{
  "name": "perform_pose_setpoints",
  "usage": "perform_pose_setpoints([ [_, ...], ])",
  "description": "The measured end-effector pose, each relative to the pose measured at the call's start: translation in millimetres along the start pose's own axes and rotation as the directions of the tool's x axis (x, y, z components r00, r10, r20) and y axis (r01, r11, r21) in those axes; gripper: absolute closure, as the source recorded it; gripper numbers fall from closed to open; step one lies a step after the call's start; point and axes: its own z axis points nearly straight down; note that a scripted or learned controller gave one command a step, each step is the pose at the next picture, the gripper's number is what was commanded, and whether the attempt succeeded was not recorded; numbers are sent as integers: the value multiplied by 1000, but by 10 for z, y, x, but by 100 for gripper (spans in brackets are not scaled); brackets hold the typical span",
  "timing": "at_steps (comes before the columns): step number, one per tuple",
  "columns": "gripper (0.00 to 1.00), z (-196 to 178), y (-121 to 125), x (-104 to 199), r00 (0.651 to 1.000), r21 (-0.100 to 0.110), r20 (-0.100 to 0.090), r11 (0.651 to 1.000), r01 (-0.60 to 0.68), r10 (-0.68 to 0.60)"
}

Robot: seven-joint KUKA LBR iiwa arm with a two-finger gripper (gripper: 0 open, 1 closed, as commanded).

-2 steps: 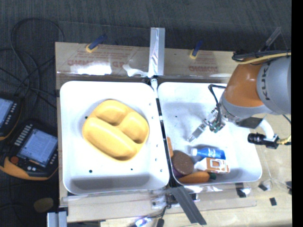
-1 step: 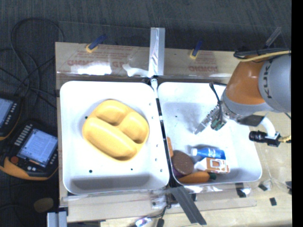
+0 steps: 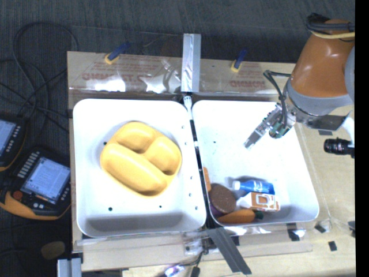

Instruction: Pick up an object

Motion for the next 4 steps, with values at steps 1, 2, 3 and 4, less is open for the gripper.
perform_pose_setpoints([
  [1,100,-63,-851,27,1000,2,0,1000,15,-15],
  [2,100,-758,-176,-62,989,0,1,989,147,-147],
  [3,100,289,-436,290,936,0,-2,936,351,-351],
  [4,100,913,-717,-686,998,2,0,998,-65,65],
])
